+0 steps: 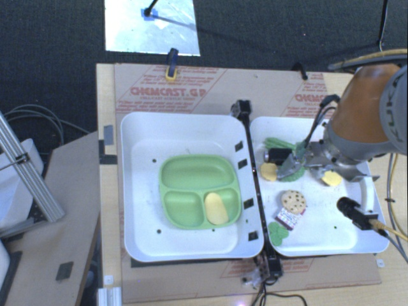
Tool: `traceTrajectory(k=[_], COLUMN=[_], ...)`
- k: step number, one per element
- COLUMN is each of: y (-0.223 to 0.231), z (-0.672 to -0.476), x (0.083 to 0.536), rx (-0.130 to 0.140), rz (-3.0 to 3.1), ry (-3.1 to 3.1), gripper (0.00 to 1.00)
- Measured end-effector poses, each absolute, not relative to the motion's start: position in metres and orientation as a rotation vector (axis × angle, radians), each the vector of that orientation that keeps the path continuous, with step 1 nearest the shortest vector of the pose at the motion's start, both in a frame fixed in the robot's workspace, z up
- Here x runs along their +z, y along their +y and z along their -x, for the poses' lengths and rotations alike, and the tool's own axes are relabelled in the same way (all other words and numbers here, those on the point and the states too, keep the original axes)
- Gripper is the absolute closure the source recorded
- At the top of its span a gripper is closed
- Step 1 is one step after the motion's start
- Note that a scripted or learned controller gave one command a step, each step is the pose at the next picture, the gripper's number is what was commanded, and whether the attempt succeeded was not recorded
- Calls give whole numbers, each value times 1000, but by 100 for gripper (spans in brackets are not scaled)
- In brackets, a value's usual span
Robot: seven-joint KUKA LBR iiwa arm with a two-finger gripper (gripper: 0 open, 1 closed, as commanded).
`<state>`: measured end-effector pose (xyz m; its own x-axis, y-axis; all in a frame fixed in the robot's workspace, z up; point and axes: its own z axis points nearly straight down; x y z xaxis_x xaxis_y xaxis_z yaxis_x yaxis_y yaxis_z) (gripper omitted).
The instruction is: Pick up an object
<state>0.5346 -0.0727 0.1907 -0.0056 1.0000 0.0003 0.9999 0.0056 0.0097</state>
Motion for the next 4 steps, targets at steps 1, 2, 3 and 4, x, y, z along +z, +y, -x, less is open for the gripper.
traceTrajectory(k=[1,2,3,4], y=[-90,-87,38,29], z=[-488,-488,-489,-487], x=[84,95,190,185], rx=[6,5,18,3], rz=[-2214,-2217,-2200,-2218], ry=[2207,2218,2237,2223], gripper=[0,100,100,0])
